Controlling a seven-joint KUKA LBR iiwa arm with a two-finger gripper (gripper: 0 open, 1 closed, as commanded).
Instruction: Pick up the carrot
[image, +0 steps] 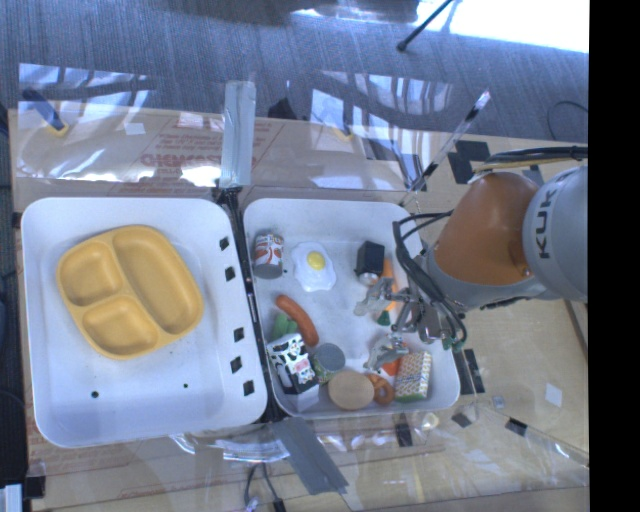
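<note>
The carrot (390, 278) is a slim orange piece in the right bin (340, 215), just right of a black block (369, 258). Part of the carrot is covered by the gripper's metal. My gripper (383, 325) reaches in from the right, low over the bin's right half. It is open, with one finger (373, 298) touching or just beside the carrot's lower end and the other finger (388, 352) nearer the front. Only white bin floor shows between the fingers.
The right bin also holds a can (267, 253), a fried egg (316, 265), a sausage (297, 317), a cow-print carton (291, 362), a grey disc (328, 357), a tan bun (350, 390) and a coloured box (414, 375). A yellow divided plate (127, 290) lies in the left bin (60, 400).
</note>
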